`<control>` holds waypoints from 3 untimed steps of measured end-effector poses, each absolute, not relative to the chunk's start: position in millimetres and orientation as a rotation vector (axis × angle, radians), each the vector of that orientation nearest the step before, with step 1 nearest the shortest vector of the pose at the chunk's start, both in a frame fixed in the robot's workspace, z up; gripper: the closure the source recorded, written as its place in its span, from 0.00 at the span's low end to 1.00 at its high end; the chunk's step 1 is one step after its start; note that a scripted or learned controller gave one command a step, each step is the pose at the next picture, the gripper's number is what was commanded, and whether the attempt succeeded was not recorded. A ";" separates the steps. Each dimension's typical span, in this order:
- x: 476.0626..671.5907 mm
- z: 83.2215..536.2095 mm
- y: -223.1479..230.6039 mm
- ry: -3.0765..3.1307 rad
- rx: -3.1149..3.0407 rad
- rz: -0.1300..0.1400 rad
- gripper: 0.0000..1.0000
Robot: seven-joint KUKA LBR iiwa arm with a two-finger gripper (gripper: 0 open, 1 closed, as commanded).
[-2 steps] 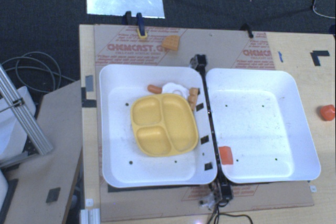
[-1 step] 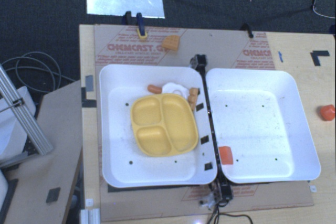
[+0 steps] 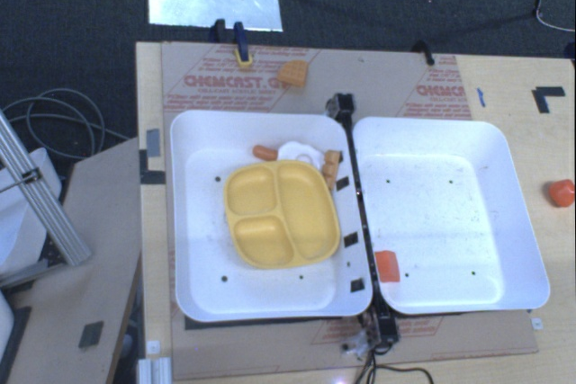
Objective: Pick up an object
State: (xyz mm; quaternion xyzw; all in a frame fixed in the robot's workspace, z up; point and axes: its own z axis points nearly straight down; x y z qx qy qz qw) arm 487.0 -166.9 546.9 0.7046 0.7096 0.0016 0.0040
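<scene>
two white bins face you: the left bin (image 3: 193,193) carries a yellow divided tray (image 3: 281,214), the right bin (image 3: 504,184) an orange block (image 3: 386,265); the claw's state you cannot tell

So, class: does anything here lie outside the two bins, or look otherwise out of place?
Yes. A tan waffle-like piece lies on the board behind the left bin, and an orange object sits on the bench beside the right bin.
</scene>
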 end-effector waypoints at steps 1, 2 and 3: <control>485.6 306.4 -85.6 2.239 2.221 -0.010 0.00; 487.7 388.9 -39.7 2.227 2.205 0.013 0.00; 487.1 384.7 -42.4 2.223 2.216 0.004 0.00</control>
